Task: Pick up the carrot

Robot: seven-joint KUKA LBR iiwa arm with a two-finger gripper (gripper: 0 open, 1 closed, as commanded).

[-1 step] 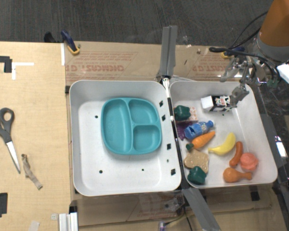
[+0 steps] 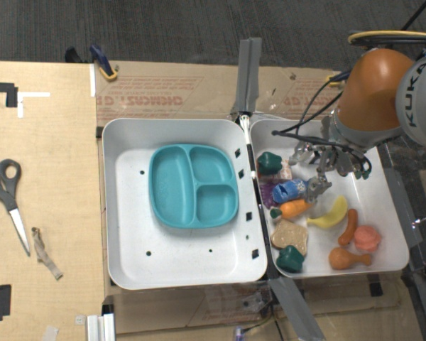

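gripper [image 2: 318, 185] sits low in the right bin [image 2: 390, 212], mid-right of frame, just above the carrot [image 2: 294, 209] w/ the banana [image 2: 329, 215] beside it, can't tell its state tbh

Claw [image 2: 317, 185] just above carrot [image 2: 294, 208], right bin [image 2: 390, 212].

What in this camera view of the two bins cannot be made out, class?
- End effector: fingers too small and cluttered, camera view; open or shut unclear.
- Carrot: its contact with the end effector is unclear.
- Purple toy: partly hidden by the blue toy.
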